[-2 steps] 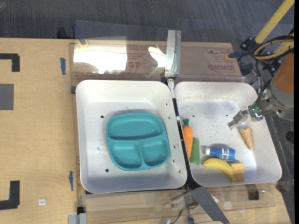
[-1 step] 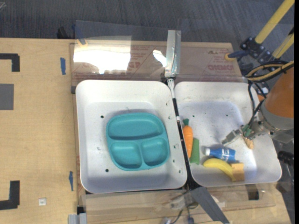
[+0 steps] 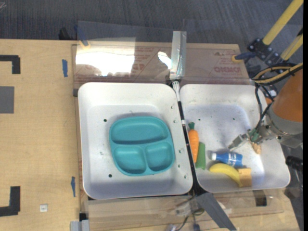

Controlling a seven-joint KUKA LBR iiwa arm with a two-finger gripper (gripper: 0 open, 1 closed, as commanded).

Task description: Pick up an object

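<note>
in the camera view the gripper (image 3: 246, 138) hangs over the right bin (image 3: 216, 105), its fingers spread open and holding nothing. the blue bottle (image 3: 227, 158) lies just below and left of it, long axis crosswise, touching the banana (image 3: 226, 171).

So the arm (image 3: 288, 110) itself: a fat rounded segment with a bright orange band up top and a grey metal collar under it, sitting at the right of the scene. Black cables loop off the wrist, with a yellow-ish one mixed in further back. The gripper (image 3: 246, 139) is small and silvery-grey, thin metal fingers with a bit of greenish detail at the base, too blurry to make out more.
</note>
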